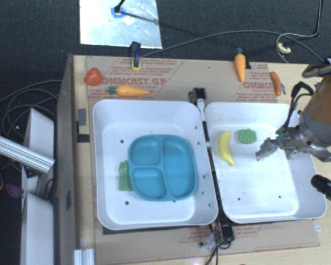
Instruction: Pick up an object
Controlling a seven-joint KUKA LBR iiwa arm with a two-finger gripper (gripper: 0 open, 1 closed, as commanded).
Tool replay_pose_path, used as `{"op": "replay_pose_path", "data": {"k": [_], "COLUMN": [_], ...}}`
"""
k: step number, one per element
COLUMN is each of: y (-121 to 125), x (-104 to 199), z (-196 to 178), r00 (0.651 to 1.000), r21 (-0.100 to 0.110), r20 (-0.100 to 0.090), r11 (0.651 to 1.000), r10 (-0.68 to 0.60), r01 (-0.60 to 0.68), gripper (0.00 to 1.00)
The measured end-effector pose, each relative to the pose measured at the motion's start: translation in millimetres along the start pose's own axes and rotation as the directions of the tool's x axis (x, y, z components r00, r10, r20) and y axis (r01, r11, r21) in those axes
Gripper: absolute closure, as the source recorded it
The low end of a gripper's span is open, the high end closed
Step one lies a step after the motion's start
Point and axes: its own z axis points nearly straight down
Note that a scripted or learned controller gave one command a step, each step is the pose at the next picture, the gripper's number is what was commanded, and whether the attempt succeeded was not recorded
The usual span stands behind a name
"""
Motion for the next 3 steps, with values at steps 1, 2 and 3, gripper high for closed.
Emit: {"op": "replay_pose_path", "data": {"k": [1, 2, 3], "y": [54.6, 98.1, 99.2], "x": [50.2, 55.6, 55.6], "z": [77.7, 112.9, 101.6], "r00": [1.0, 1.0, 1.0], "r21": [0.001, 0.0, -0.003], "r20": [-0.001, 0.0, 0.0], "r11": [1.0, 1.0, 1.0], "r10": [-0.001, -0.001, -0.003], "r01": [0.001, 0.001, 0.003], "gripper": [0.0, 0.0, 1.0]}}
